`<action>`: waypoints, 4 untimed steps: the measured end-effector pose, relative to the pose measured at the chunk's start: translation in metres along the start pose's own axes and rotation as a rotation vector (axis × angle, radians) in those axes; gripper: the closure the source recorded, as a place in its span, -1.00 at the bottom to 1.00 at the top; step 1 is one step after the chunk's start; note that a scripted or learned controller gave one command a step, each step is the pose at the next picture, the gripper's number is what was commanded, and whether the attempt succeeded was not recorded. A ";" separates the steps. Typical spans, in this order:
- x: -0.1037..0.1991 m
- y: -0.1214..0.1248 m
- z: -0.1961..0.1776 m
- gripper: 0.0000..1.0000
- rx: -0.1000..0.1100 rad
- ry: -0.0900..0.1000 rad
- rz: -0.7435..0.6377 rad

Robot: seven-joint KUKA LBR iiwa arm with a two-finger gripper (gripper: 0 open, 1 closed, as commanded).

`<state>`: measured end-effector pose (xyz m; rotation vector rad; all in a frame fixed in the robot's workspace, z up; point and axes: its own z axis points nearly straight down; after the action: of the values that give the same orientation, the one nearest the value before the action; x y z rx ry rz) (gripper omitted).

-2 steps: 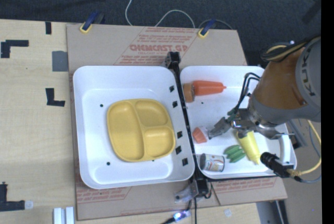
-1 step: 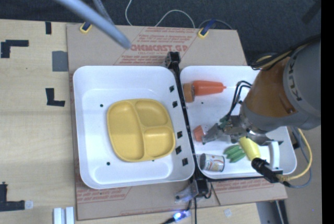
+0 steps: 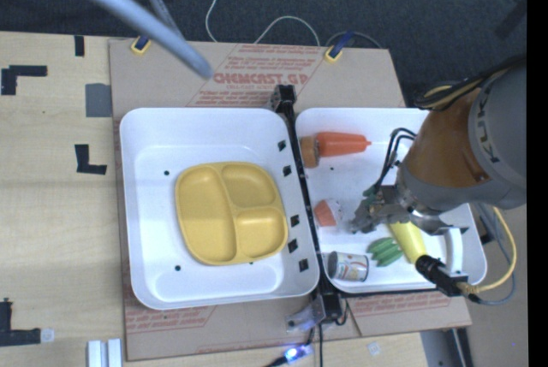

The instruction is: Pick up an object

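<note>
The end effector [image 3: 364, 216] sits low in the right bin [image 3: 387, 119]; whether it grips anything, I cannot tell. Just beside it lie a small reddish wedge [image 3: 325, 212], a green pod [image 3: 384, 251], a shiny can [image 3: 349, 268]. The orange-banded arm [image 3: 454, 151] bends in from the right.

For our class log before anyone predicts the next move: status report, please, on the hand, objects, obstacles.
Hand low in right bin, grip unclear. Orange piece just left of it, not held. Green item, can close by, crowding.
</note>
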<state>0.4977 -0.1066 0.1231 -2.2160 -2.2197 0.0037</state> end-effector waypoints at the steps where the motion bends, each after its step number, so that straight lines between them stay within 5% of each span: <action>1: 0.005 0.003 -0.062 1.00 -0.010 -0.003 0.000; 2: 0.005 0.004 -0.104 1.00 -0.009 -0.003 0.000; 4: 0.100 0.031 -0.105 1.00 -0.004 0.000 -0.006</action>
<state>0.5290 -0.0066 0.2280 -2.2120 -2.2284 -0.0007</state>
